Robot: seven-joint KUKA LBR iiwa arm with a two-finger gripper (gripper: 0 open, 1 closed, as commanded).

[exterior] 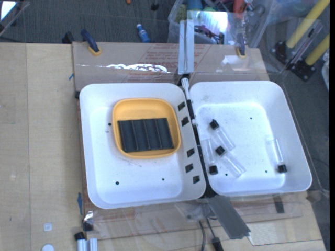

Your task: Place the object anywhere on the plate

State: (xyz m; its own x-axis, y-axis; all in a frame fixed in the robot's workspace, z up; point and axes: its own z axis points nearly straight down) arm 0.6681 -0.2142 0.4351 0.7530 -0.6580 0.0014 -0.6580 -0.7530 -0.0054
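Observation:
A yellow plate [120, 110] with rounded corners sits in the left white bin [99, 177]. On the plate lies a dark ribbed rectangular block [145, 135], flat and slightly turned. In the right white bin [293, 140] lie several clear plastic tubes with black caps: one near the middle [222, 137], one lower down [230, 163] and one by the right wall [275, 151].
A clear box of mixed coloured items [230, 4] stands behind the bins at the top. A metal divider strip [183, 51] runs up from between the bins. Black clips [189, 153] line the seam between them. Wooden bench surface [36, 140] extends to the left.

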